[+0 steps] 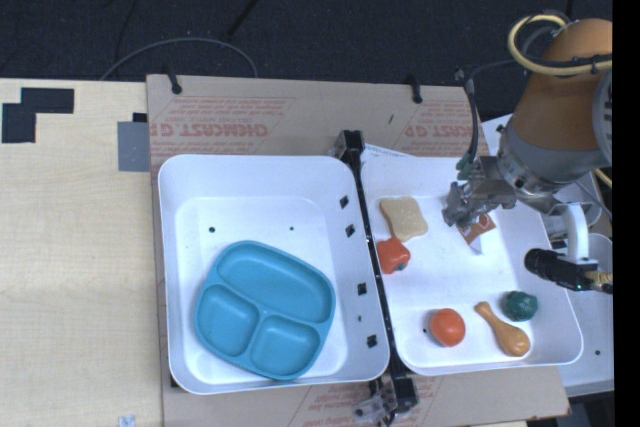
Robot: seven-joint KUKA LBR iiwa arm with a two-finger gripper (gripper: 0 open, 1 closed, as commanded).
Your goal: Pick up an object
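Note:
My gripper hangs over the upper right part of the right bin, reaching in from the right. A small red-brown object shows right at its tip, but the view does not reveal whether it is gripped or lying under it. To the left lies a beige bread-like piece, with a red-orange pepper-like item just below it by the divider. Near the front of the bin sit an orange-red ball, a tan drumstick-shaped item and a dark green lump.
The left bin holds a blue divided plate. A black divider strip runs between the two bins. A black fixture overlaps the right bin's right rim. Bare white floor lies mid-bin between the gripper and the front objects.

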